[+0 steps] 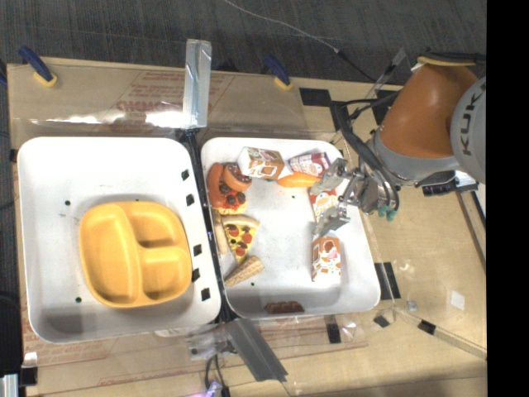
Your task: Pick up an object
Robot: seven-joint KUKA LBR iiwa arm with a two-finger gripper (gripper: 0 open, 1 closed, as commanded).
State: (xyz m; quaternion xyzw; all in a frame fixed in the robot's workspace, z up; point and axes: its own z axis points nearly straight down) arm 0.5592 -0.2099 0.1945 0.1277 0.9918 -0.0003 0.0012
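fingers of the metal two-finger gripper point(339, 195) are hanging over the right side of the right-hand shallow white bin point(285, 292), and from where i'm standing they are looking spread apart, one prong up near the bin's far right corner and the other lower down, with nothing caught between them. the grey arm with its orange band point(421, 114) is reaching in over the bin's right rim.

the nearest thing to grab, i'd say, is the small red-and-white printed carton point(326, 259), which is lying on the bin floor against the right wall, toward the near right corner. it is sitting just beside the lower fingertip, on the near side of it, so the tool would be needing to travel toward the bin's near edge and then down. its long axis is running roughly from far edge to near edge, along the right wall, which to my eye means the fingers would be closing best across its short width.

a second small printed packet point(324, 201) is lying right under the gripper, partly hidden by it. further off, toward the bin's far edge, an orange carrot-shaped toy point(297, 180) is resting, well clear of the carton.
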